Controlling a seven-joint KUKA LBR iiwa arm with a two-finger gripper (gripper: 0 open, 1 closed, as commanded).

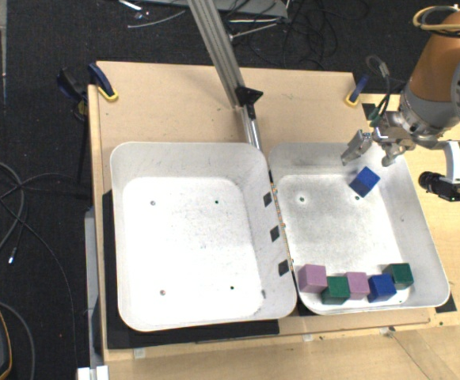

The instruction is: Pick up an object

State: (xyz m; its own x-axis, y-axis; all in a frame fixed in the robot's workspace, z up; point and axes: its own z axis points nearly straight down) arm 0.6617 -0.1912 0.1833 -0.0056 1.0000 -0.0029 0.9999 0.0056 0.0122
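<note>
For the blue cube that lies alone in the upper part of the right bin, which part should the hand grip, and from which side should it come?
Probably from straight above, closing on two opposite flat faces. The lone blue cube sits rotated, corners pointing along the right bin, so the hand should likely turn to match its faces. It stands apart from the row of cubes at the near wall, so all its sides look reachable.

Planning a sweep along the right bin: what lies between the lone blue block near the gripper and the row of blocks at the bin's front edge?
Bare white bin floor, seen in the camera view, between the blue block and the row of blocks.
</note>
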